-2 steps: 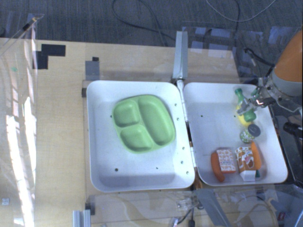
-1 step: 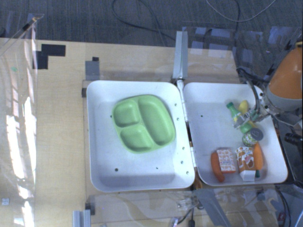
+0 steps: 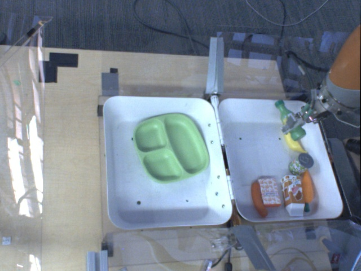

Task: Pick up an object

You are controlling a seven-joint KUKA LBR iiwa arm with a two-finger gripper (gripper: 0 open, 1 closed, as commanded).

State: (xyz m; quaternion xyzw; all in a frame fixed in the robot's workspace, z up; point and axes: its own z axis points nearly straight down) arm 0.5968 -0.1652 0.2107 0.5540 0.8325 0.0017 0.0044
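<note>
Up top-right, gripper (image 3: 298, 119) low over green bottle (image 3: 284, 113) — finger spread unclear, yellow object (image 3: 294, 143) just below

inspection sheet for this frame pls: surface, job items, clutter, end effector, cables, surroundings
Surface: wooden bench bearing left bin and right bin, side by side.
Job's things: right bin holds a green bottle, a yellow item, a small can, an orange packet and a juice carton beside an orange piece.
Clutter: green divided tray in the left bin; black tape marks on the bench.
End effector: end effector at the right bin's upper right, by the green bottle; grasp unclear.
Cables: black cables looped on the floor.
Surroundings: dark carpet; clear panel at left.
</note>
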